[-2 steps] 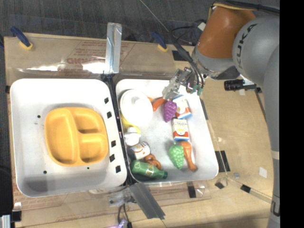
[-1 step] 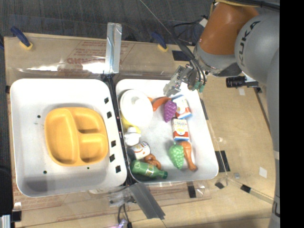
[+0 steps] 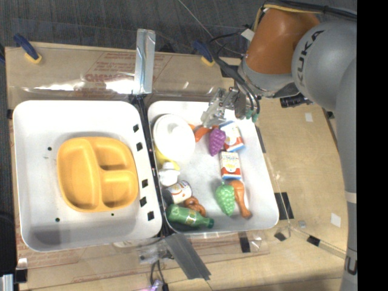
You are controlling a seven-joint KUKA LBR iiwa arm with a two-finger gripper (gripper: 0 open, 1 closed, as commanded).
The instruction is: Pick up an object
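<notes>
**Claw at the far edge of the right bin, above the purple grapes**

From the overhead camera I see the grey arm (image 3: 315,53) with its orange band reaching in from the right. White letters on the grey link read "KU", with the remainder cut off. The two-finger claw (image 3: 219,111) sits at the far edge of the right white bin (image 3: 267,190), its metal fingers pointing down and to the left. I cannot tell how far apart they stand, and I see nothing gripped between them.

Just beside the fingertips, toward the near side, lies a purple plastic bunch of grapes (image 3: 217,140), and I cannot say whether they touch. Against it on the right is a small red-and-white carton (image 3: 233,137), and nearer me a second white carton with an orange picture (image 3: 230,165); the print on both is too small for me to read. At the bin's far left corner a round white bowl (image 3: 173,135) rests, with a yellow piece (image 3: 168,161) under its near rim. An orange piece (image 3: 200,132) shows between bowl and grapes.

Along the near edge lie a green plastic bottle (image 3: 189,217), a green bunch of grapes (image 3: 225,199) and an orange carrot-like toy (image 3: 241,197). A small white-and-orange figure (image 3: 176,190) sits by the left wall.

The left white bin (image 3: 30,126) holds a yellow divided tray (image 3: 97,173). Faint red print on the board beyond the bins is unreadable.
</notes>
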